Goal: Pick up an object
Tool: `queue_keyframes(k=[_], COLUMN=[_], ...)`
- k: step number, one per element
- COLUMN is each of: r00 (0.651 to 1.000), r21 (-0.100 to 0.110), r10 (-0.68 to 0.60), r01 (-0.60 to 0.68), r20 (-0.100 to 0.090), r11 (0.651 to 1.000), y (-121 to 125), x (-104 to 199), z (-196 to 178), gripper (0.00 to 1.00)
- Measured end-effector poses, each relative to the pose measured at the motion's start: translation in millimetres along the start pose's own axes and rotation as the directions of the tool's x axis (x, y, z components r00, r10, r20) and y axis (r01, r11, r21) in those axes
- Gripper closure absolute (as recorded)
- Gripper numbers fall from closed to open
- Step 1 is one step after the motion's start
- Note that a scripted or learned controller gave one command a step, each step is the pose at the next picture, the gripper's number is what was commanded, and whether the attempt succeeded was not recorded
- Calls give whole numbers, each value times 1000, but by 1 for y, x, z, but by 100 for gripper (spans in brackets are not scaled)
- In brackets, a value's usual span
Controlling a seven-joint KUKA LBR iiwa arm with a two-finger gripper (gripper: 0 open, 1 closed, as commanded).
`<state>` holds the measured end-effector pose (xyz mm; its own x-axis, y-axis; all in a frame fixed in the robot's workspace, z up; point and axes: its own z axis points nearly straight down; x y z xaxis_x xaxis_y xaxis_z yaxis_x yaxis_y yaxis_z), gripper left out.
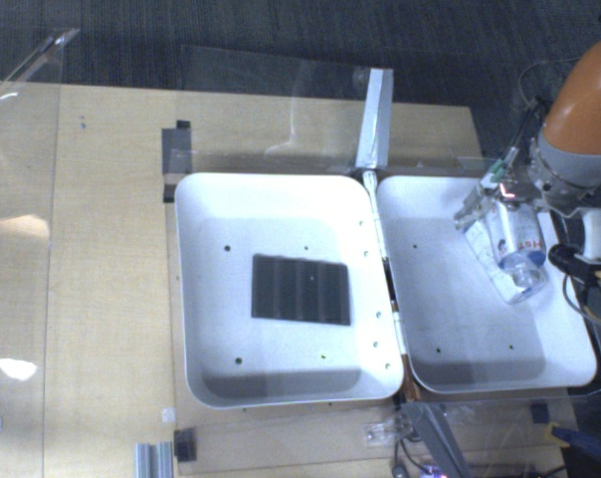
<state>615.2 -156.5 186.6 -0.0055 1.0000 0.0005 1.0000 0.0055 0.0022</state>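
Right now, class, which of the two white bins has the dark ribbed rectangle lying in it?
The left bin: the dark ribbed rectangle lies flat at its centre. The right bin instead holds a clear plastic bottle.

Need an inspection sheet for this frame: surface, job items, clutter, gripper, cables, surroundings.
Surface: wooden bench bearing two white bins side by side, the left bin and the right bin.
Job's things: dark ribbed rectangular pad lying flat in the left bin; clear plastic bottle lying in the right bin, near its far right side.
Clutter: nothing seen.
Gripper: gripper over the right bin at the bottle's upper end; whether it grips cannot be told.
Cables: black cables at the right bin's right edge.
Surroundings: clear panel on the left; dark carpet beyond the bench.
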Motion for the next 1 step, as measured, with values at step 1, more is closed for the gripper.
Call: queue_keyframes(k=[1], r00=[1000], r21=[-2], r10=[24], r01=[-24], r20=[2], r11=[1000], y=[-15], x=[-49], z=[29], gripper=[0])
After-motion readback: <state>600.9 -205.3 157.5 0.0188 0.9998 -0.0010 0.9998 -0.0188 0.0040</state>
